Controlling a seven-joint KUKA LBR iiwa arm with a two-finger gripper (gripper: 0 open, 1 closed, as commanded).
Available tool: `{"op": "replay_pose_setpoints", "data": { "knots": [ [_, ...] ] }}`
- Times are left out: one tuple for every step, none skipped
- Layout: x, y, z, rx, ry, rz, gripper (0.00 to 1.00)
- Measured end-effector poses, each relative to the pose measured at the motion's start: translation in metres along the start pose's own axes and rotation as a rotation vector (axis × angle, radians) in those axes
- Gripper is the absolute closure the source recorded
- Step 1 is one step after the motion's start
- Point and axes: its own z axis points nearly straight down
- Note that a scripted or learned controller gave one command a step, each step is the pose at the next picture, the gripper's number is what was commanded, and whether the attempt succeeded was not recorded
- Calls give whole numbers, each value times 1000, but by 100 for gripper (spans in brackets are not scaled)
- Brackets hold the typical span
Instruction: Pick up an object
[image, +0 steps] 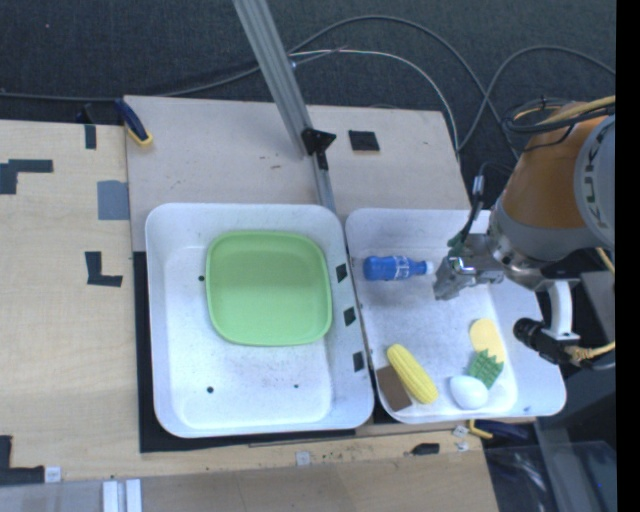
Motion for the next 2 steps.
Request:
{"op": "replay_pose_setpoints", "data": {
  "knots": [
    [1, -2, -41, 3, 0, 0, 100],
    [50, -5, -46, 5, 1, -3, 100]
  ]
}}
